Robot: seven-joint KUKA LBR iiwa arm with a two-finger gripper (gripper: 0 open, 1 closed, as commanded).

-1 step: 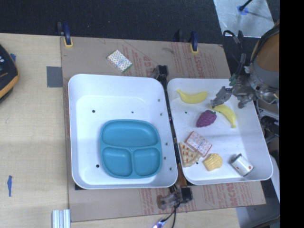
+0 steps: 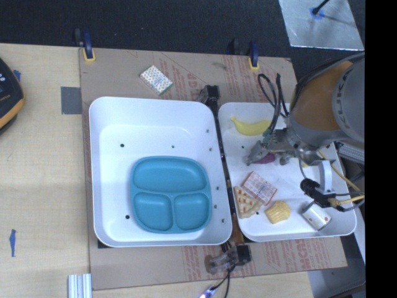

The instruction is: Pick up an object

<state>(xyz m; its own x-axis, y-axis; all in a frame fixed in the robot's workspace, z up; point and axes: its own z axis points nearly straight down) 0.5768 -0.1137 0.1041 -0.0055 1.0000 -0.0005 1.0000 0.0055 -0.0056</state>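
a: entry, largest first. desk [image 2: 43, 166] carries two white bins side by side. left bin [image 2: 105, 123] holds one blue divided tray [image 2: 170, 193], three compartments, nothing in them that i can see.

b: and the right bin?

a: right bin [image 2: 291, 228] holds the small stuff. count: one yellow banana [image 2: 250, 126] near the far rim, one purple piece [image 2: 267, 158] mid-bin, one red-and-white flat packet [image 2: 258, 187], one waffle-patterned piece [image 2: 244, 202] touching the packet's near-left edge, one pale yellow lump [image 2: 278, 212] just right of that, one small white cylinder [image 2: 315, 216] by the near-right corner. six things.

b: gripper?

a: gripper [image 2: 259, 156] hangs over the middle of the right bin, pointing toward the left bin. fingers look narrow and low, tips at the purple piece; i can't tell if it sits between them or just beside, so no claim of a hold.

b: the relation that matters?

a: the purple piece lies right at the fingertips, slightly to their right side in view. its long axis is not readable, too much hidden. banana lies just beyond, long axis across the bin. judgement: the purple piece is the likely target.

b: outside the bins?

a: one patterned packet [image 2: 156, 79] on the cardboard behind the left bin.
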